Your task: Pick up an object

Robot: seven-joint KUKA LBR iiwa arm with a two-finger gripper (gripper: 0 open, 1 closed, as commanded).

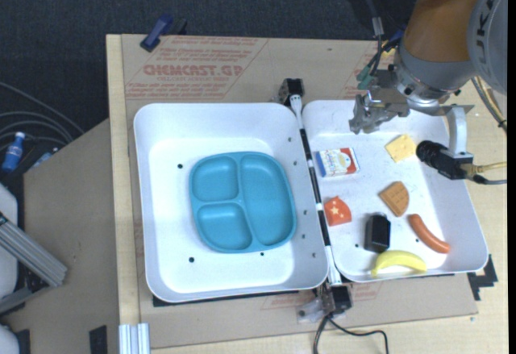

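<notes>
Nearest the camera, a banana (398,263) lies at the front wall of the right bin (472,219), with a black block (376,232) and a sausage (428,233) just behind. My jaws (367,120) hover over the far part of this bin, above a small carton (336,162); whether they are wide or narrow I cannot tell. A blue tray (241,201) lies in the left bin (153,183).

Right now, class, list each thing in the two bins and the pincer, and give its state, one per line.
Blue divided plate: flat, left bin.
Small carton: lying flat.
Banana: lying by the right bin's near rim.
Sausage: lying free.
Pincer: above right bin, holding nothing visible.
</notes>
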